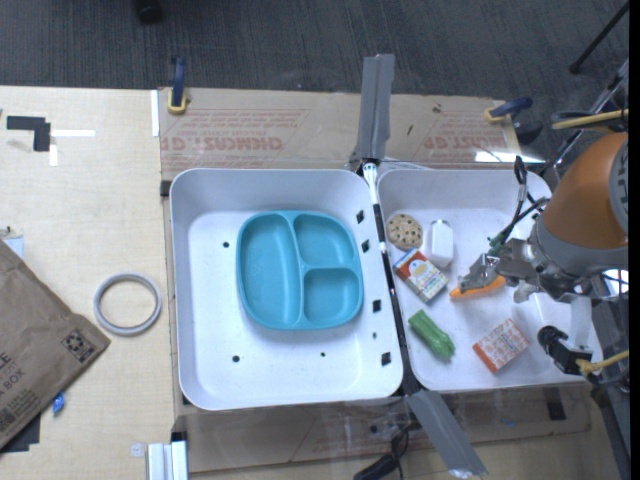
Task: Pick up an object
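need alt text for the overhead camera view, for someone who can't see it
A grey and orange robot arm reaches from the right, its gripper over an orange object in the right bin, among a cookie, a white bottle, a green item and two small cartons. The left bin holds a teal divided tray.

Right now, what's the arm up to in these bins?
The arm's gripper sits low in the right bin, at an orange object; whether it grips it is unclear. Nearby lie a cookie, a small white bottle, a green item and two small packets. The left bin holds a blue divided tray.
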`<state>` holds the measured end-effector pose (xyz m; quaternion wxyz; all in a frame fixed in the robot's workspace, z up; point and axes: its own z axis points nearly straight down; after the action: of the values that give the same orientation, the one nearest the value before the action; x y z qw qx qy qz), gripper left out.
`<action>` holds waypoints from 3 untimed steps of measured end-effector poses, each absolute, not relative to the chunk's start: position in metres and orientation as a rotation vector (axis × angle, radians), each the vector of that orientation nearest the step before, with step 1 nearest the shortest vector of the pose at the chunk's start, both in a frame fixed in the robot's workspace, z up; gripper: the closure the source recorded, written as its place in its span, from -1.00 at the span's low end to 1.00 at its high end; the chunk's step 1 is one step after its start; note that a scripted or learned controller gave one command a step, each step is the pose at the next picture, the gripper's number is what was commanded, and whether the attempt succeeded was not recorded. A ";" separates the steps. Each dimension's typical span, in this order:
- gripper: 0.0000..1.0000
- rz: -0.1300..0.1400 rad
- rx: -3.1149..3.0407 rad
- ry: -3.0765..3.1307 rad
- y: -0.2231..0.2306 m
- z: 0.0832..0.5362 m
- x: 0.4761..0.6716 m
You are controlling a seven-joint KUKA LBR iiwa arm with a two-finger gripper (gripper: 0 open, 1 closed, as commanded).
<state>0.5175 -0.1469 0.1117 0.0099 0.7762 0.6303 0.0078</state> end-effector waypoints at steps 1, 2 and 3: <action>-1.00 -0.002 2.265 2.178 -0.143 0.170 0.510; -1.00 -0.003 2.357 2.079 -0.151 0.091 0.531; 1.00 -0.006 2.358 2.080 -0.151 0.099 0.531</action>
<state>0.5308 -0.1510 0.0991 -0.0013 0.7500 0.6614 -0.0018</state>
